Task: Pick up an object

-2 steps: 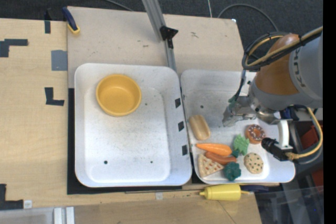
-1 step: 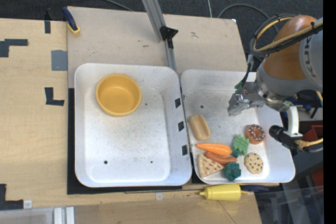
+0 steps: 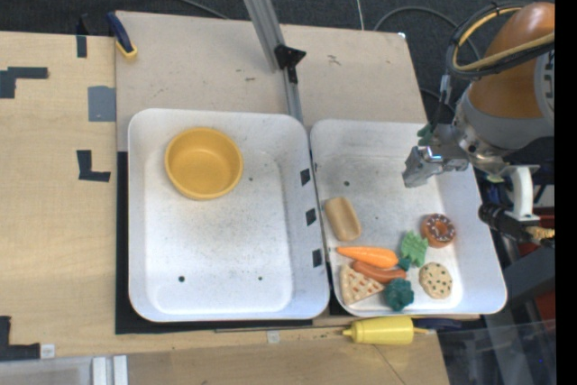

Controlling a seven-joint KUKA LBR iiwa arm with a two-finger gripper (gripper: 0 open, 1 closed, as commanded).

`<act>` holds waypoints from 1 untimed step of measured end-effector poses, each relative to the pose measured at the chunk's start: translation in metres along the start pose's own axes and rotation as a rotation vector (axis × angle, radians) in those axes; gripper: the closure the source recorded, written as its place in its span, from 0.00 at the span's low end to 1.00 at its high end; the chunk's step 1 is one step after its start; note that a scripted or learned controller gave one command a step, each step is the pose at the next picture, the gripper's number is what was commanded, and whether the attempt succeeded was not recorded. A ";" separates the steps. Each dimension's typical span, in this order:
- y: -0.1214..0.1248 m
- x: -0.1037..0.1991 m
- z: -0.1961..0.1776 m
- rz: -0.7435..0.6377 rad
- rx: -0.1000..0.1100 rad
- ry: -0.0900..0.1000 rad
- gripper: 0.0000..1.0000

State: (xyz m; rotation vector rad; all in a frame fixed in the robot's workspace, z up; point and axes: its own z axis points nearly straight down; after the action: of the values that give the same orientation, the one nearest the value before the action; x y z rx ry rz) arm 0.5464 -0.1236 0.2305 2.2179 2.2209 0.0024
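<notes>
- Two white bins sit side by side; the right bin (image 3: pixel 379 149) is our landmark, and the left bin (image 3: pixel 216 284) holds a yellow bowl (image 3: pixel 204 162).
- The claw (image 3: pixel 422 165) hangs over the right bin's far right part, with nothing in it.
- I cannot tell how wide it is.
- Toy food lies at the near end of the right bin, apart from the claw: a bread roll (image 3: pixel 342 217), a carrot (image 3: pixel 368 256), a donut (image 3: pixel 438 230), a cookie (image 3: pixel 435 280) and a waffle slice (image 3: pixel 359 287).
- A yellow bottle (image 3: pixel 382 332) lies just outside the right bin's near edge.
</notes>
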 end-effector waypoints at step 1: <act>0.001 0.000 -0.053 -0.001 -0.001 0.000 1.00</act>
State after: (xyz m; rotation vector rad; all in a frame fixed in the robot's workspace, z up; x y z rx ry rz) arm 0.5473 -0.1235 0.2833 2.2166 2.2208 0.0032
